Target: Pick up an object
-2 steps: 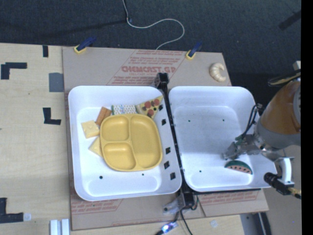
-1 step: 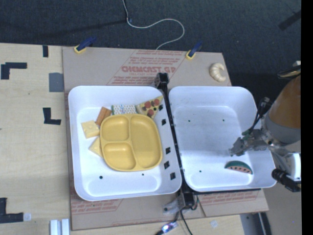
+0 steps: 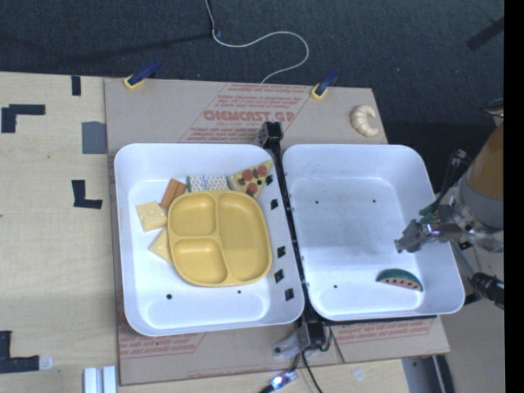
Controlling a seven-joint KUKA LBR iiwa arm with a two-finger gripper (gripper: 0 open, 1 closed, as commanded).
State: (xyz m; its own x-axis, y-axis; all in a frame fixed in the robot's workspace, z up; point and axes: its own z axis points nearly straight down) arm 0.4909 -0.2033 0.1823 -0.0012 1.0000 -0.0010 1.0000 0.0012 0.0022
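Observation:
A watermelon slice toy (image 3: 399,280) lies near the front right corner of the right bin (image 3: 344,219). My gripper (image 3: 412,240) hangs over the right bin's right side, a little behind and above the slice, apart from it. A yellow divided plate (image 3: 219,237) fills the middle of the left bin (image 3: 139,301). Behind and left of the plate lie a pizza slice toy (image 3: 253,176), a brown cracker (image 3: 173,192), a pale square cracker (image 3: 151,215) and a patterned piece (image 3: 206,183). Nothing shows between the fingers.
A pale croissant-like toy (image 3: 366,120) rests on the cardboard behind the right bin. Clamps (image 3: 142,74) (image 3: 325,82) pin the cardboard's back edge. A white cable (image 3: 262,43) loops across the dark floor behind. A black divider (image 3: 282,219) runs between the bins.

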